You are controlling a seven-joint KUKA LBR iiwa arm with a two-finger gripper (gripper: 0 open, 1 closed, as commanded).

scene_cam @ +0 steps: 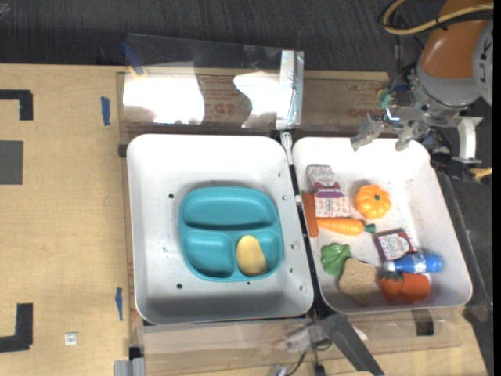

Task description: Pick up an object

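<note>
- Nearest the camera, along the front of the right bin [452,233], sit a slice of bread [358,280] and a red-orange tomato-like toy [405,287], with a blue-capped white bottle [413,265] lying just above the tomato.
- Beside the bread, a green leafy toy [335,256] rests near the bin's left wall, and a small purple packet [391,244] lies by the bottle.
- Mid-bin, a carrot [342,227] lies crosswise, an orange pumpkin [373,200] sits just beyond it, and two pink-and-white packets [326,190] lie toward the back left.
- Alongside, the left bin [149,210] holds a teal divided tray [227,225] with a yellow potato-like toy [250,254] in its front right compartment.
- Farthest back, the gripper [384,136] hangs above the right bin's rear rim, fingers spread apart and grasping nothing, well apart from every toy.
</note>
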